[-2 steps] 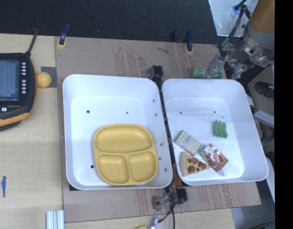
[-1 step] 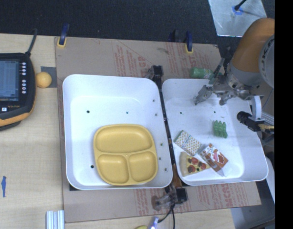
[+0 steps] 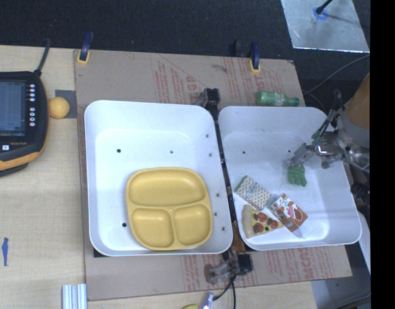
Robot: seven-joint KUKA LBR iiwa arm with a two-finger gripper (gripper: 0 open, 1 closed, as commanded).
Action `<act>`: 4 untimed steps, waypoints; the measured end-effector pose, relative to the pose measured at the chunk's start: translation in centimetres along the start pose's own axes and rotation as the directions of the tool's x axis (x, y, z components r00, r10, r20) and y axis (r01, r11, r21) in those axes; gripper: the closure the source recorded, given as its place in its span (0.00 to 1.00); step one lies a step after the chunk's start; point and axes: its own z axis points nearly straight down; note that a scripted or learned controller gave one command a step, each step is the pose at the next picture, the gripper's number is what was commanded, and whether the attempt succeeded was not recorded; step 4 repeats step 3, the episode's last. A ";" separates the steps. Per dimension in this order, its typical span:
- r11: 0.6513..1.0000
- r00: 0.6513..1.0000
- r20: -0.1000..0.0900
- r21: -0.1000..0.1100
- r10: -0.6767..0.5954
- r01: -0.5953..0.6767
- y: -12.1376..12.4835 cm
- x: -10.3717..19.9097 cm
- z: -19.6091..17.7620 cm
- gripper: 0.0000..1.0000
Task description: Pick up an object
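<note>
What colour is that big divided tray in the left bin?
Pale yellow, seen plainly in the camera view: the divided tray has three compartments.

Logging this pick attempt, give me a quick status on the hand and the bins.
Hand low in right bin, over green toy; grasp unclear. Pizza slice toy and two small packets near front. Yellow divided tray in left bin.

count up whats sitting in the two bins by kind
yellow divided tray: 1, in the left bin
green toy: 1, in the right bin, by the gripper
pizza slice toy: 1
patterned packet: 1
red and white packet: 1
total: 5
</note>
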 end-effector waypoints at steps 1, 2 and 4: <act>1.000 1.000 -0.002 0.001 -0.002 0.002 -0.9 3.4 3.6 0.00; 1.000 1.000 0.000 0.001 -0.005 0.005 -0.9 3.3 2.6 1.00; 1.000 1.000 -0.002 -0.002 -0.004 0.004 1.6 10.6 -3.7 1.00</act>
